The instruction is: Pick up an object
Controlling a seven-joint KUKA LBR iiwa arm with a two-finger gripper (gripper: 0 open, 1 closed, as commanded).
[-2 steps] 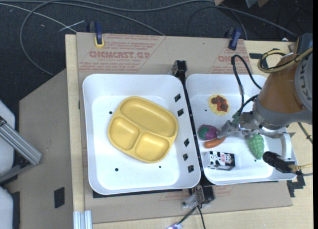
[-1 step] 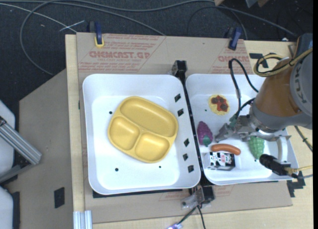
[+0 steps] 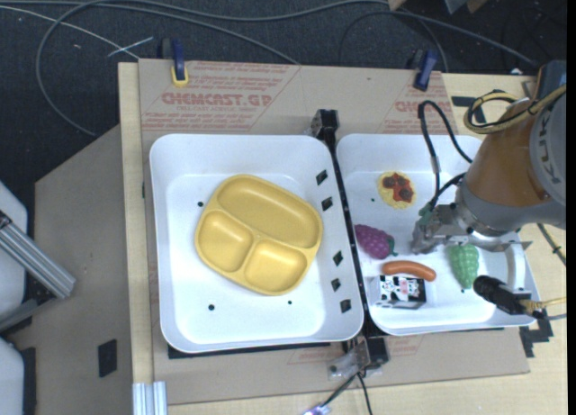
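— Where was the gripper [image 3: 430, 233] seen?

— It was seen low over the right bin [image 3: 450, 316], with the grey arm [image 3: 508, 175] reaching in from the right. Whether anything was held between its jaws, or how far they were parted, could not be told; the tips were hidden by the wrist.

— And what was laid in that bin?

— A purple bunch of grapes [image 3: 374, 241] was found just left of the gripper, apart from it. An orange sausage [image 3: 409, 269] was set below the gripper, and a black-and-white carton [image 3: 400, 292] was placed just under the sausage. A green item [image 3: 464, 263] was seen just right of the gripper, partly covered by the arm. A small pizza piece [image 3: 397, 187] was noted towards the far wall, well apart from the rest.

— And the left bin [image 3: 171, 251]?

— A yellow divided plate [image 3: 258, 233] was seen lying flat in its middle.
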